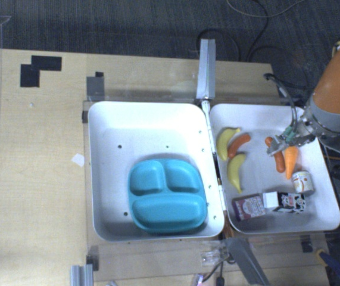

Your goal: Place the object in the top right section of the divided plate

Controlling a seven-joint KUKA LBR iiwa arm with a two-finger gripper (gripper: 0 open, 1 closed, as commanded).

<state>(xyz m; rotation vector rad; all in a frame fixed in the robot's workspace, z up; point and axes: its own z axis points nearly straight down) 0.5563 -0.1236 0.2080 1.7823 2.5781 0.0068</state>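
Picking is judged to be the step in hand; the claw (pixel 284 140) is seen low over the carrot (pixel 290 159) in the right bin (pixel 330 216), its state not to be told. A firm grasp, then carriage to the blue divided plate (pixel 167 195) in the left bin (pixel 107 159), is called for; the pale bench (pixel 39 159) is seen on dark floor (pixel 128 11).

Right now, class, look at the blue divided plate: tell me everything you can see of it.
The divided plate is light blue, looks like smooth plastic, and is a rounded rectangle with raised ridges making three sections: two smaller ones along its far side and one long one along its near side. It lies flat, right way up, on the floor of the left bin, toward that bin's front right corner. All three sections look bare. Nothing but the bin floor touches it.
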